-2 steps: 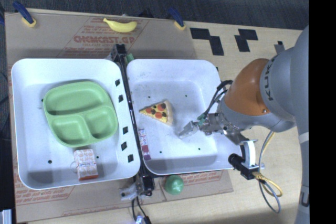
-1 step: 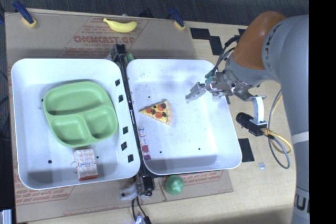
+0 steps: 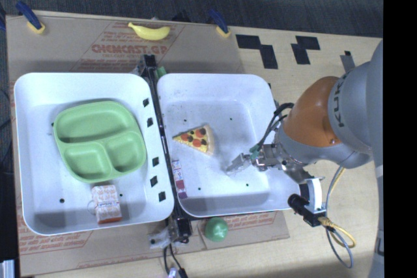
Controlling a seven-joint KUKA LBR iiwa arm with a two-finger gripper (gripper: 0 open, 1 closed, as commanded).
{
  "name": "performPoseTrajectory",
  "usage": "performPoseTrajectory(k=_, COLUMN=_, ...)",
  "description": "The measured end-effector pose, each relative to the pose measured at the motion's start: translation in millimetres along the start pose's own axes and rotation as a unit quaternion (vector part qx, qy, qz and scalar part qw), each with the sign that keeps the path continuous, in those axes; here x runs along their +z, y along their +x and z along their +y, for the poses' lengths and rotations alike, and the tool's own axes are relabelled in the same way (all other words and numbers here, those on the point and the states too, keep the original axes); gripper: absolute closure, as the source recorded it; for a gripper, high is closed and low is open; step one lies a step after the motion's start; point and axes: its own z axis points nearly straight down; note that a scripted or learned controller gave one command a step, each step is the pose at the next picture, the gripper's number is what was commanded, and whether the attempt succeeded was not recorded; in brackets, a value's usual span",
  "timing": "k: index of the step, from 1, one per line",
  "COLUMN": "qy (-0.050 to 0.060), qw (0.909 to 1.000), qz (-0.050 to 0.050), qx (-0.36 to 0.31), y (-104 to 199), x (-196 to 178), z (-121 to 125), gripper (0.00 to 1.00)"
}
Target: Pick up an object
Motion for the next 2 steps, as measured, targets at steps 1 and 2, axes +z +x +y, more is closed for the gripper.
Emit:
performPoseTrajectory(k=1, qy=-0.002, qw=1.0, qz=0.0, qx=0.001, y=0.1, x=-37.2, z=41.8, gripper=0.0)
performPoseTrajectory(k=2, qy=-0.001, qw=1.0, qz=0.0, qx=0.0, y=29.2, x=-1.1, z=105.6, gripper=0.0)
